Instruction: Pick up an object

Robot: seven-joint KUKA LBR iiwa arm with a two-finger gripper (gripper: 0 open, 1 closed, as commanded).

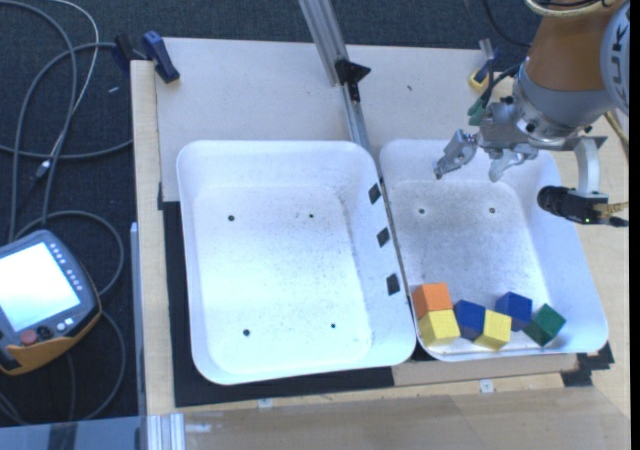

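Several small blocks lie clustered along the near edge of the right bin (560, 238): an orange block (432, 297), a yellow block (438, 325), a blue block (470, 317), a second yellow block (493, 329), another blue block (516, 306) and a green block (547, 323). My gripper (478, 162) hangs over the far end of the right bin, well above and behind the blocks. Its two fingers stand apart and open, with nothing between them.
The left bin (200, 178) sits beside the right one, with black clips along the shared rim. A slanted metal rail (318, 18) crosses the back of the bench. A blue clamp (160, 55) sits at the far left corner. A teach pendant (40, 298) lies off the bench at left.
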